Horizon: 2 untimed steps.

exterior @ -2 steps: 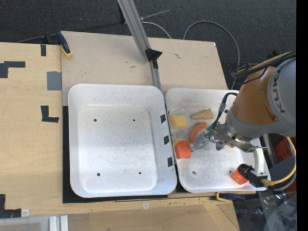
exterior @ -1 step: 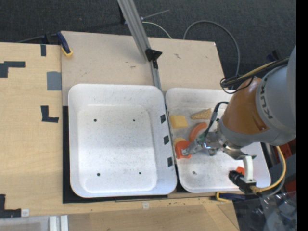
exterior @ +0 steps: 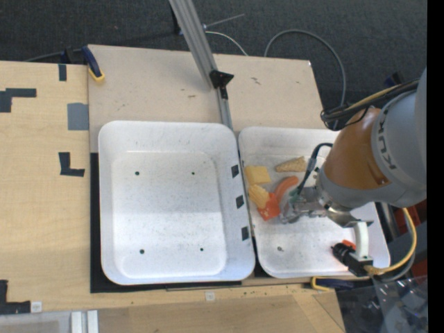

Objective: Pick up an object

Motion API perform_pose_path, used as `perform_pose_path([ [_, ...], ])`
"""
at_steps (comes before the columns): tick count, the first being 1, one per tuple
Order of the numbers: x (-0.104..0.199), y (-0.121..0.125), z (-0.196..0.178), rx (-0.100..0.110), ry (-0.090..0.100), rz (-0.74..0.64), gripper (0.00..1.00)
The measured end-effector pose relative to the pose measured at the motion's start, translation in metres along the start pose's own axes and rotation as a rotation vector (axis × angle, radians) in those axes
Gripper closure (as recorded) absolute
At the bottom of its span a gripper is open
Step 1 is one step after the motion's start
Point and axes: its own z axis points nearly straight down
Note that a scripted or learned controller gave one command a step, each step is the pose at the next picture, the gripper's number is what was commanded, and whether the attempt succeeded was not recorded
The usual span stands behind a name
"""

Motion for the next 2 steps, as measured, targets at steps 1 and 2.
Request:
perform_pose_path([
  [1,-0.004,0.005,-0.061,-0.005,-0.004,0.001,1.00],
  [2,-0.004,-0.002,-0.107,-0.003,-0.003,0.001,1.00],
])
